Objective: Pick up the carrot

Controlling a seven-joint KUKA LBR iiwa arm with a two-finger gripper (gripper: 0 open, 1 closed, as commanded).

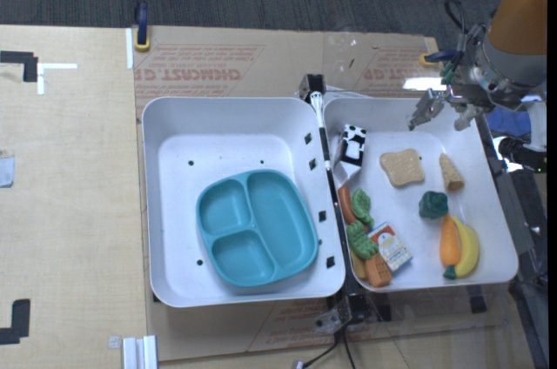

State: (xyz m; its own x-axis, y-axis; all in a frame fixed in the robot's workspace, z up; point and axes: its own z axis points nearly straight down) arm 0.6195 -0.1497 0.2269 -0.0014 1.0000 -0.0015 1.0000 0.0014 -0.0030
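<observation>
The carrot (pixel 448 242) is orange with a green tip. It lies near the front right corner of the right bin (pixel 418 276), pressed against a yellow banana (pixel 470 250). My gripper (pixel 442 117) hangs over the bin's far right edge, well behind the carrot. It is open, with nothing between its two spread fingers. The grey wrist and its orange band rise to the upper right.
The right bin also holds a bread slice (pixel 402 167), a cone (pixel 451 173), a dark green lump (pixel 433 204), a black-and-white piece (pixel 352 144), a small carton (pixel 393 247) and green and orange food (pixel 364 241) along its left wall. The left bin (pixel 174 141) holds a teal divided plate (pixel 257 226).
</observation>
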